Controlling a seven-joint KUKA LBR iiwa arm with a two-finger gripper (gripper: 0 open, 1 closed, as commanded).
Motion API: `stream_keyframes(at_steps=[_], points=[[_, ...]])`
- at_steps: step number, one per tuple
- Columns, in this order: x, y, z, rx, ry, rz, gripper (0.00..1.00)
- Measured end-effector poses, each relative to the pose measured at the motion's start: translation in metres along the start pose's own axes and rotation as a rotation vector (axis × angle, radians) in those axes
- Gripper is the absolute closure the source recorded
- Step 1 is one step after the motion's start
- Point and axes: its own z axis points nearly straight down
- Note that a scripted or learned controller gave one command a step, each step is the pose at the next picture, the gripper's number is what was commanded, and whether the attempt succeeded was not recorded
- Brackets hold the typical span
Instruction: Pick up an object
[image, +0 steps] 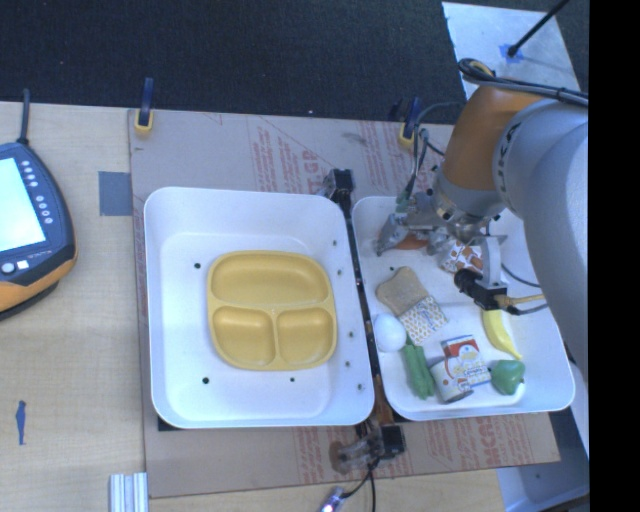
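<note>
objects to pick: all in the right bin (560, 400) — a tan sponge-like block (401, 288), a patterned packet (424, 319) touching it, a white egg (388, 332) by the inner wall, a green cucumber-like piece (417, 371), a small red and white carton (465, 366), a green pepper (508, 376) and a yellow banana (498, 333).
how they lie: each rests on the bin floor; none looks lifted.
gripper (432, 226): low over the far end of the right bin, just beyond the tan block, amid a tangle of cables and reddish parts.
jaws: from here i cannot tell whether they are parted or closed; nothing shows gripped between them.
arm (540, 180): reaches in from the right, its orange band above the wrist and its grey bulk covering the bin's far right corner.
left bin (165, 300): holds a yellow divided tray (270, 308), well apart from the gripper.
surface (70, 400): pale wood with a cardboard sheet under both bins; a handheld pendant (30, 225) lies at the left edge.
progress: i'd judge the pick not yet made — the approach looks under way, with the grasp and lift left to do.
likely target: a guess only — the tan block is nearest.
</note>
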Motion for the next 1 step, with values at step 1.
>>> stream_keyframes(at_steps=[1], points=[[-0.0066, 0.0001, -0.0001, -0.001, -0.001, 0.001, 0.00]])
